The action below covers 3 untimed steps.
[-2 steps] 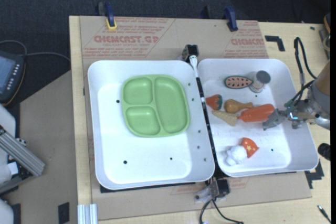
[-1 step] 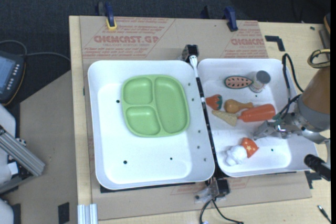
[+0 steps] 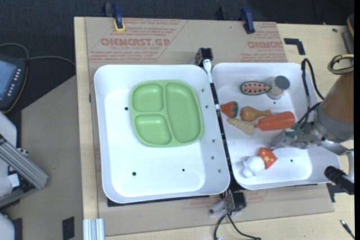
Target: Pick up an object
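Reaching into the right bin, the gripper hovers just below the orange carrot; whether it is apart or together, I cannot tell.

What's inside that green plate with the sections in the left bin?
The green plate has three compartments, and all three show bare green bottoms with nothing in them. It lies flat in the left bin, so whatever is beneath it is covered.

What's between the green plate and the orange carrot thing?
In the camera view, between the green plate and the carrot lie the bins' touching rims, a small red-and-green piece and a tan piece.
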Motion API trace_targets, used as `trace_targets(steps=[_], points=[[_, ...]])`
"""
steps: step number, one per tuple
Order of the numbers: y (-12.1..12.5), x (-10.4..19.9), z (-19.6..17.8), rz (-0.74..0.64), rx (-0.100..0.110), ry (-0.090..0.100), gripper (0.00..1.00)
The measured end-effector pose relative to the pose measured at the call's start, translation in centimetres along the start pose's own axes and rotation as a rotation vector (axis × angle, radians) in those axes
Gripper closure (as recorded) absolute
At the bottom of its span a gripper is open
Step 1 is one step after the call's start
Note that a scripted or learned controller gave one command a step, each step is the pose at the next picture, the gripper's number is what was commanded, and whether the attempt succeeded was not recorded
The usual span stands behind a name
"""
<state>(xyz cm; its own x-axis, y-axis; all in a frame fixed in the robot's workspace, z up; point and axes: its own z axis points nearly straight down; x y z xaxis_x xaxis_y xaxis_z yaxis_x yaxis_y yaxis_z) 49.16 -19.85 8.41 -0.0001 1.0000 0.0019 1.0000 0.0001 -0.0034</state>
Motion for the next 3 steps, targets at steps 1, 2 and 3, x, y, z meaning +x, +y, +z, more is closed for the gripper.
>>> trace_targets(steps=[1,2,3], points=[[0.0,0.0,-1.1,0.001,-0.003,-0.002,1.0],[0.6,-0.6,-7.2,-0.001,-0.01,-0.005,1.0],[0.8,-1.4,-12.1,0.0,-0.011,-0.006,1.0]])
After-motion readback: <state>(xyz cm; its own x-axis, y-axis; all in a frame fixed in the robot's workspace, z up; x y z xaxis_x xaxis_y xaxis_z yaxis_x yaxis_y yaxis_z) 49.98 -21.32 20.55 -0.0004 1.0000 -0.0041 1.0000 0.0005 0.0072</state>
